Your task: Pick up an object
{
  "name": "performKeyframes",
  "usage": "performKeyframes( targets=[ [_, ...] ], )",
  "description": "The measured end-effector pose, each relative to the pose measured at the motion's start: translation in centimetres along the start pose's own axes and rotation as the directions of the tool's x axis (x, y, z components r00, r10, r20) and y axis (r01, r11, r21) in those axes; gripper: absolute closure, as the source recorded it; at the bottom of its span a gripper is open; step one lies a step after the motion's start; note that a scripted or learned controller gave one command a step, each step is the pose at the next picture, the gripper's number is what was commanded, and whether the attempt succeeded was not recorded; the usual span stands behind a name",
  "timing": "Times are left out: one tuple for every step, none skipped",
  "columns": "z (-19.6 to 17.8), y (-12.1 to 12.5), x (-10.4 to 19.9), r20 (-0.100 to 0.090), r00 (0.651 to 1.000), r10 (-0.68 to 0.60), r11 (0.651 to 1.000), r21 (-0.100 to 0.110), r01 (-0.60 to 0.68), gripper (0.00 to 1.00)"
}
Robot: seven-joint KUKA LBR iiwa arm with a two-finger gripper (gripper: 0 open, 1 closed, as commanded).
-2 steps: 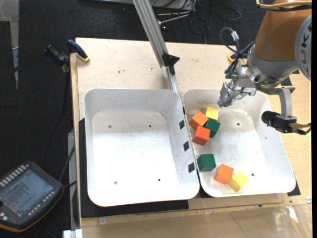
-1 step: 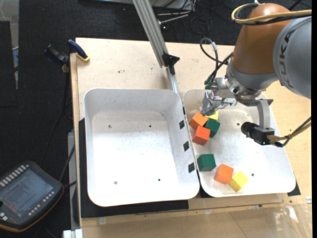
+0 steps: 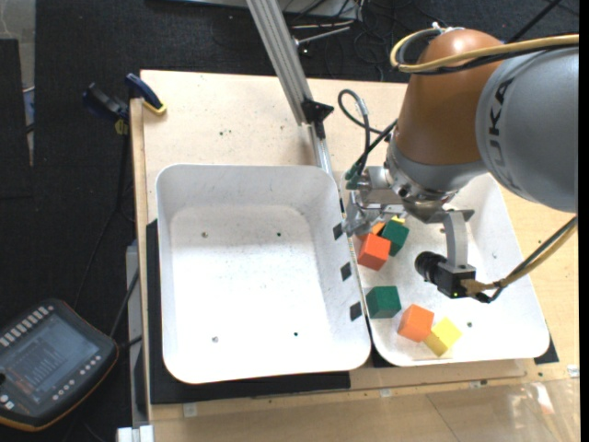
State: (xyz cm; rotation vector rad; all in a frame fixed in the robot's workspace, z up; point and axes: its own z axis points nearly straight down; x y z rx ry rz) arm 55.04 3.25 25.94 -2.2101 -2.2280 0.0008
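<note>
My two-finger gripper (image 3: 382, 231) hovers over the small orange cube (image 3: 374, 250) and dark green cube (image 3: 396, 235) in the right shallow white bin (image 3: 515, 330); grip state unclear.

Pale wooden table (image 3: 230, 118) on dark floor (image 3: 64, 201), black cables (image 3: 322, 26) behind, grey handheld control pad (image 3: 46, 362) lower left, blue-yellow clamp (image 3: 138, 95) at table edge

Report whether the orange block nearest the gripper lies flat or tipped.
Tipped: the orange cube sits askew on an edge, leaning against the dark green cube, right under the gripper.
</note>
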Motion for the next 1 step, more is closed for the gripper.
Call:
performKeyframes(
  targets=[
    [2.65,-2.41,4.79,0.0,1.0,0.001,1.0,0.002,-0.001,1.0]
  ],
)
